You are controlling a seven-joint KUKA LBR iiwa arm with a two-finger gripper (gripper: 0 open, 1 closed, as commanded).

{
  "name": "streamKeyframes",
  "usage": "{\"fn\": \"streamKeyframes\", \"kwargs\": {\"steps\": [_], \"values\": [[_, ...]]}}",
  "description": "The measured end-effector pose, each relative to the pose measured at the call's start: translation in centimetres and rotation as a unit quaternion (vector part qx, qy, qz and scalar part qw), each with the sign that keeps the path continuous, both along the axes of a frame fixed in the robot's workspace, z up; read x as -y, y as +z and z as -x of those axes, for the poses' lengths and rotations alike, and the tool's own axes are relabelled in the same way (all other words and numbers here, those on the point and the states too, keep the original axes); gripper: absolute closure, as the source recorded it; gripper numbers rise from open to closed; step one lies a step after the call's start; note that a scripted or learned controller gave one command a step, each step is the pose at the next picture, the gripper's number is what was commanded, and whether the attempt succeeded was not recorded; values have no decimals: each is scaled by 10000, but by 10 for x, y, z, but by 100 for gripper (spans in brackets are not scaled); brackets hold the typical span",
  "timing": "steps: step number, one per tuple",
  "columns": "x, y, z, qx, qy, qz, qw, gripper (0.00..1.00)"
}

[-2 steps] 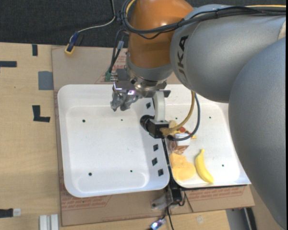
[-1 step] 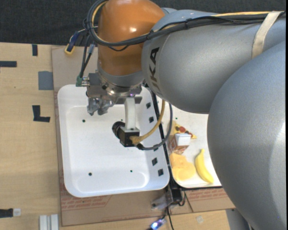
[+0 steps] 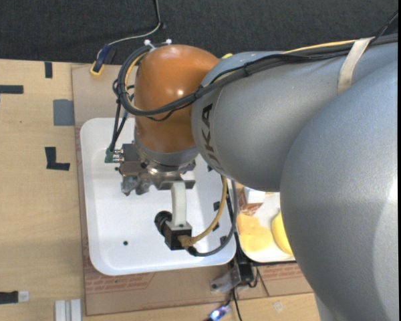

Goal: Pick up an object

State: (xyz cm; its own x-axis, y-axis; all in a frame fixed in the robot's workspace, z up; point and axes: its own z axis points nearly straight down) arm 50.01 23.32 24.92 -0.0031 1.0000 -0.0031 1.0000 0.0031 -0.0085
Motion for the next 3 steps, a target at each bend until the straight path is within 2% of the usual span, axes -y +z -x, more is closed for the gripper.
{"fn": "streamKeyframes", "kwargs": {"steps": [1, 2, 3], "values": [[-1, 116, 14, 85, 8, -43, 10000, 100], [0, 154, 17, 52, 2, -24, 10000, 100], [0, 172, 17, 41, 0, -15, 10000, 100]]}}
